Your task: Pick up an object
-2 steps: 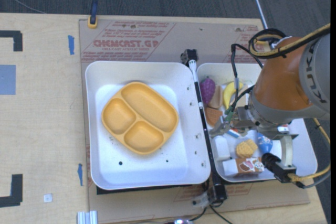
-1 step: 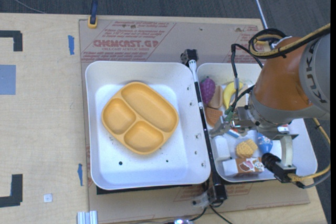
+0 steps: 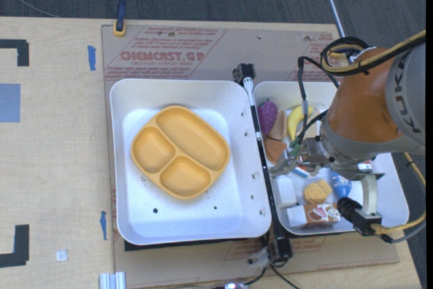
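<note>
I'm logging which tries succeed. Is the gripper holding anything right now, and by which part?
It cannot be told. The gripper is down among the toy foods in the right bin, and the arm hides much of it, so no object is seen between its fingers.

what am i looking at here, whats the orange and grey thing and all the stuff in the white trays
It is a robot arm, grey with an orange band, reaching in from the right. One camera fixed above the bench looks down at a slant. Two shallow white bins sit side by side. The left bin holds a yellow divided plate. The right bin holds small toy foods: a purple piece, a banana, a cracker-like piece. The arm's wrist hangs over that bin; I cannot tell if it holds anything.
</note>
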`<state>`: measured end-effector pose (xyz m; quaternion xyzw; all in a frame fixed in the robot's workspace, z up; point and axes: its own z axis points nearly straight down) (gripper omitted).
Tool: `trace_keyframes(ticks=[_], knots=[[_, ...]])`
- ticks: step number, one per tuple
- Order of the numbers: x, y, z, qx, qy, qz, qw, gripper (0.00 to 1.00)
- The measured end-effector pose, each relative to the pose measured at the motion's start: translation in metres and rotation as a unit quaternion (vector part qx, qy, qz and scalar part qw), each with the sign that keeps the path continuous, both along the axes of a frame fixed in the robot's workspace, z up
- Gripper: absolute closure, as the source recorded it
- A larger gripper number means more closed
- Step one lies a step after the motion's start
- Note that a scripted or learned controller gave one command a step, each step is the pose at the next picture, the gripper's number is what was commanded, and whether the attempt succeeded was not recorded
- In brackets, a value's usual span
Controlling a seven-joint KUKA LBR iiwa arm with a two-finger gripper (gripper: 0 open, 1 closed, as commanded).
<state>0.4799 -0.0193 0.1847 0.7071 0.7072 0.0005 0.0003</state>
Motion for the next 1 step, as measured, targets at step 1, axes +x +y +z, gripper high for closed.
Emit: trace_keyframes(ticks=[1], knots=[[0.0,0.0,0.0,0.0,0.0,0.0,1.0,0.0]])
